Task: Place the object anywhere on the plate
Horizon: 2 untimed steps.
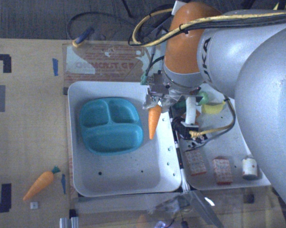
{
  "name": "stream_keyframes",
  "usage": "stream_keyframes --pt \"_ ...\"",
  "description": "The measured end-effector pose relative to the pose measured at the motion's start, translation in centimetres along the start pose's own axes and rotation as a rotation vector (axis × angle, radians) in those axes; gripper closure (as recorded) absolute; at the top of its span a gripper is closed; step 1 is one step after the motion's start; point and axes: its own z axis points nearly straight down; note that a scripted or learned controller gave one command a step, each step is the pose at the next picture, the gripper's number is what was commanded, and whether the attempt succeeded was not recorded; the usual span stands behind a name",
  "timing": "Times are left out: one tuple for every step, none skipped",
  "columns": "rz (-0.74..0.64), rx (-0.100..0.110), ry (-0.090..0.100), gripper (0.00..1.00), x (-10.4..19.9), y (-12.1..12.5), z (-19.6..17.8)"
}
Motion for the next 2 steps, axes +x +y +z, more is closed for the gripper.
stream_keyframes --pt "0.000 0.000 0.000 0.00 0.02 0.00 -0.01" --pt "-0.004 -0.001 -0.001 1.00 0.14 0.04 -1.00"
